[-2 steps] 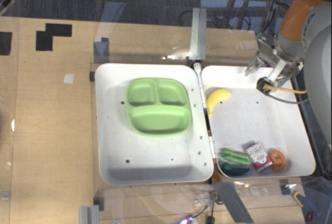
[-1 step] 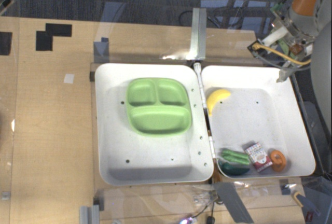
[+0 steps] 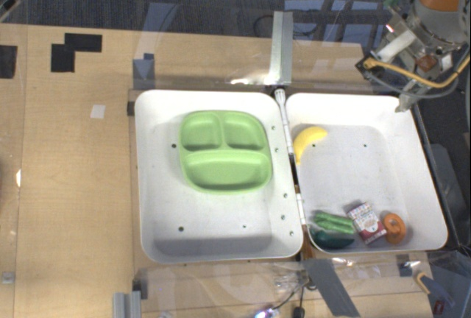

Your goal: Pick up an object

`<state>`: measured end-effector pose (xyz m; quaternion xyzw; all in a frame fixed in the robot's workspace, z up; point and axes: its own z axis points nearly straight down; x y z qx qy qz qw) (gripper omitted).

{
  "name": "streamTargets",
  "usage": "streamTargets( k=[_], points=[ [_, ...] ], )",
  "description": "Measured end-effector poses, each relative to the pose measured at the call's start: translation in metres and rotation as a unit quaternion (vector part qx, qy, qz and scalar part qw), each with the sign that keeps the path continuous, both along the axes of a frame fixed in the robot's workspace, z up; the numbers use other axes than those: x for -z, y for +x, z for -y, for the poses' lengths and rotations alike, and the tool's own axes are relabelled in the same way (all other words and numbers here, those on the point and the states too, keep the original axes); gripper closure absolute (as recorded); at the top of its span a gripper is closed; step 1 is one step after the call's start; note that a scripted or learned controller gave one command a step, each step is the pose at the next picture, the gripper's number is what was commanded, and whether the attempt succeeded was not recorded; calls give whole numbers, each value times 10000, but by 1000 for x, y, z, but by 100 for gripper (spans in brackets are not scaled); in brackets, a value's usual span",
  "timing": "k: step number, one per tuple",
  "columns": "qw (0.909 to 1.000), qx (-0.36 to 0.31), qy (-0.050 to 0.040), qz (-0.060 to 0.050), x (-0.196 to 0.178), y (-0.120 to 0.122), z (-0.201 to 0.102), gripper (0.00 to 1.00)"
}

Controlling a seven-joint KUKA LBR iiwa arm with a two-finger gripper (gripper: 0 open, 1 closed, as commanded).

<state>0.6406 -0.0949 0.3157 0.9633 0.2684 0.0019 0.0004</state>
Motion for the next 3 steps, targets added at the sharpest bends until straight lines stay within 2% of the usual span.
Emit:
streamTargets(
  k=[1, 2, 3],
  points=[
    [9967, -806, -1, -10, 35, -93, 21, 0],
    [9953, -971, 0, -10, 63, -109, 5, 0],
    [9997, 239, -4, -6, -12, -110, 107, 0]
  ],
)
